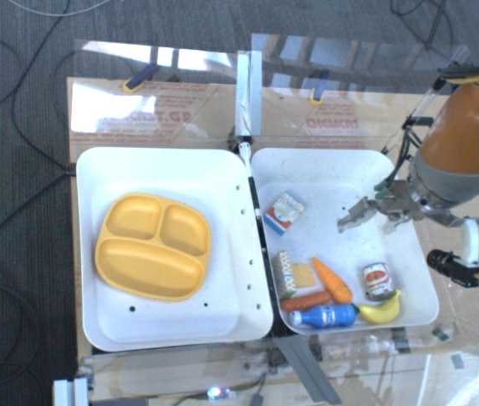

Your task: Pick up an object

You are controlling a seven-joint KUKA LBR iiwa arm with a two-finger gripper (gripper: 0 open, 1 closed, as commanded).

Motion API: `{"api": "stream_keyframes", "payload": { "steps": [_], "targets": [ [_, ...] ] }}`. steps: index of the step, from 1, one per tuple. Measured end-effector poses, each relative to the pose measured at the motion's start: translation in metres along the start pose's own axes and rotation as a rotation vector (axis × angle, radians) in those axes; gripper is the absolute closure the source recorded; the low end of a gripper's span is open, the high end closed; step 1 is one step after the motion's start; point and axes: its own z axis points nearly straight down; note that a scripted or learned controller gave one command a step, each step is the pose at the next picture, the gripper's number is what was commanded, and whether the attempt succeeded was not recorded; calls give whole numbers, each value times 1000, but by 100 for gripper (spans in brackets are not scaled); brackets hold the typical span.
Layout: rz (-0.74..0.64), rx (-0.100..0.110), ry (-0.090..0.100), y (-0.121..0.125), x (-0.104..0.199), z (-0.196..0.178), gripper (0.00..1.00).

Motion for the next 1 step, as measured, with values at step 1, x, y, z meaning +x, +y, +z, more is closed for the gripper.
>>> {"api": "stream_keyframes", "payload": {
  "steps": [1],
  "targets": [
    [108,-12,-3,-37,29,94,0]
  ]
}}
